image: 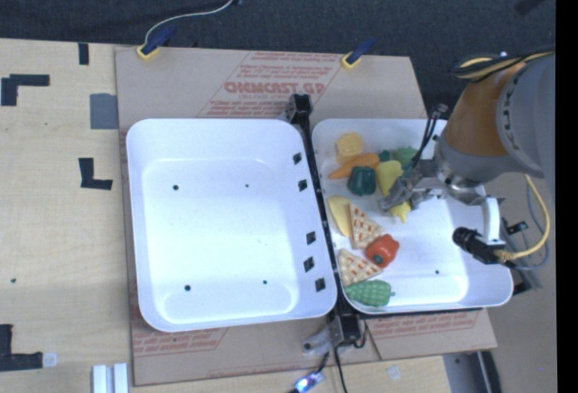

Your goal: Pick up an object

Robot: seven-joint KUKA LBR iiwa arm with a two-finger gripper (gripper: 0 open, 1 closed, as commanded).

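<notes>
Two white bins [217, 134] sit on brown cardboard [262, 84].

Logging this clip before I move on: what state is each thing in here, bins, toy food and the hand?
Left bin: flat on the bench, bare white floor.
Right bin: holds the toy food along its left side.
Hand: low in the right bin among the toys; grip unclear.
Red pepper: lying loose, apart from the hand.
Green vegetable: lying at the near rim.
Waffle wedge: lying flat.

2 white bins [217, 134], 2 waffle pieces [363, 225].
</notes>
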